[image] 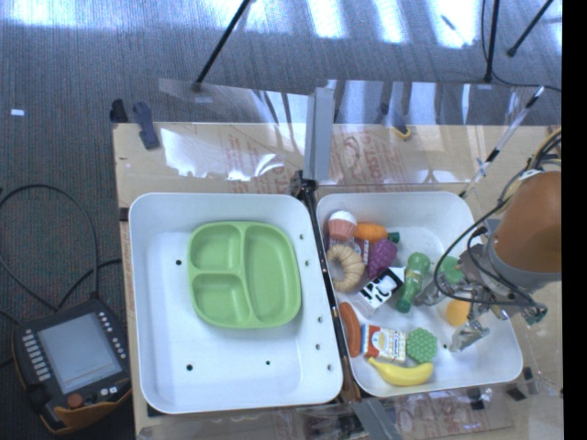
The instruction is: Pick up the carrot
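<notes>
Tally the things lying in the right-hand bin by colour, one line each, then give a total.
Green: 3, the bottle, the round toy and a small piece
Orange: 2, the carrot and a ball
Yellow: 1, the banana
Purple: 1, the grapes
Tan: 1, the doughnut
Other or mixed: 4
Total: 12

The gripper hovers by the ball.

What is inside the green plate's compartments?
Nothing lies in the green plate; all three compartments show bare. The left bin floor under it is covered.
</notes>
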You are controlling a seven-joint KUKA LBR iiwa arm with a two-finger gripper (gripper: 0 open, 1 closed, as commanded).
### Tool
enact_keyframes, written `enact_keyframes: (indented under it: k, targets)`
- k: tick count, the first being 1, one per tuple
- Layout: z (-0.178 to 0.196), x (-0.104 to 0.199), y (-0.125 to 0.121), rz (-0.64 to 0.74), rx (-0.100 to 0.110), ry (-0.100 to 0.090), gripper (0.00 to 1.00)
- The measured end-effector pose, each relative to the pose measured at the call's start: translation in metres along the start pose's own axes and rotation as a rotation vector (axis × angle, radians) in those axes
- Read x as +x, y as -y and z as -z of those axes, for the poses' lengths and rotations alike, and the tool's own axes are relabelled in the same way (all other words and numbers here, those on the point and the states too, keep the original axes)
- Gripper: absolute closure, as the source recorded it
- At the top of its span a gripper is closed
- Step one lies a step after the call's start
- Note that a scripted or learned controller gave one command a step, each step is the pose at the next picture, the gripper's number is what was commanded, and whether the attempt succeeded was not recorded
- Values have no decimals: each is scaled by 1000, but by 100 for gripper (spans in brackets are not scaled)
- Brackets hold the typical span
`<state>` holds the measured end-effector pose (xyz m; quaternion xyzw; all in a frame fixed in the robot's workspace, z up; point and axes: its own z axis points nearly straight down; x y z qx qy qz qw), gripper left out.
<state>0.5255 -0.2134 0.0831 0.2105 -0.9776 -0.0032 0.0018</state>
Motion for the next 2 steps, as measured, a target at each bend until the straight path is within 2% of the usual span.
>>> enact_keyframes:
  k: [1, 2]
  targets:
    - [7, -1, -1, -2, -4, 0, 100]
    - [151, 1, -10, -42, 9, 9, 100]
